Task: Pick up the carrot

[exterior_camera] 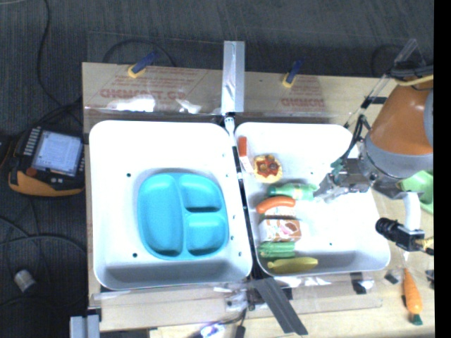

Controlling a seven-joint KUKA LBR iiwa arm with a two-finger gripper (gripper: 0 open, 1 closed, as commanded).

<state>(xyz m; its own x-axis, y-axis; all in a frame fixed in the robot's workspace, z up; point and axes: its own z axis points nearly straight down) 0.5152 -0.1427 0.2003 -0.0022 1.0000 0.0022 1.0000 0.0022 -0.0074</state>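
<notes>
Orange carrot (275,203) lying untouched near the right bin's (352,259) left wall, between green vegetable (294,191) above and a snack packet (281,229) below. Gripper (330,189) hovering just right of it, nothing visibly held, opening impossible to judge. Grasp and lift both left.

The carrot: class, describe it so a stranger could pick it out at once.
Look in the right white bin, at the column of toy foods along its left wall. The carrot lies midway down, just below a green item and above a brown packet. It alone is an orange, slim, tapered stick.
</notes>
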